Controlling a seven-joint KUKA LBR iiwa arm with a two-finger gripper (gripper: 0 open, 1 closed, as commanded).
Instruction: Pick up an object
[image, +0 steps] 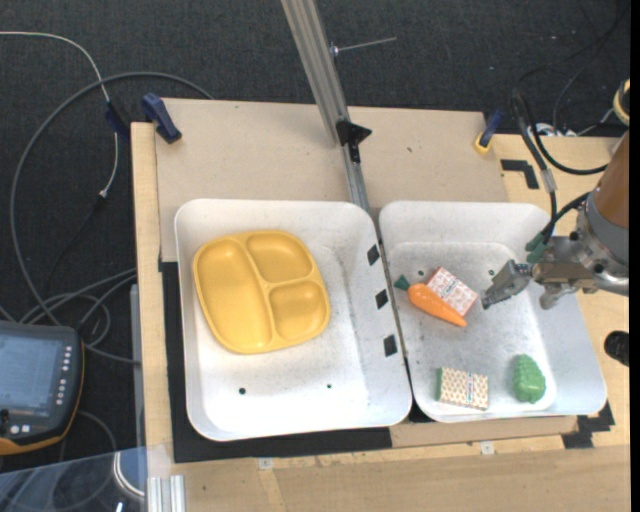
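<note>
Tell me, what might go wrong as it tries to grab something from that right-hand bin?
The toy carrot lies touching a small patterned box, so closing on one may nudge or drag the other. The tool hangs just right of that pair, so a descent there might meet bare bin floor. The green toy sits close to the right bin's wall, leaving little room.

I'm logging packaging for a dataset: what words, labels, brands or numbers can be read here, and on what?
None can be read.
Patterned box beside the carrot: print too small to read.
Second patterned box: print blurred.
Handheld screen at the left edge: display too blurred.
</note>
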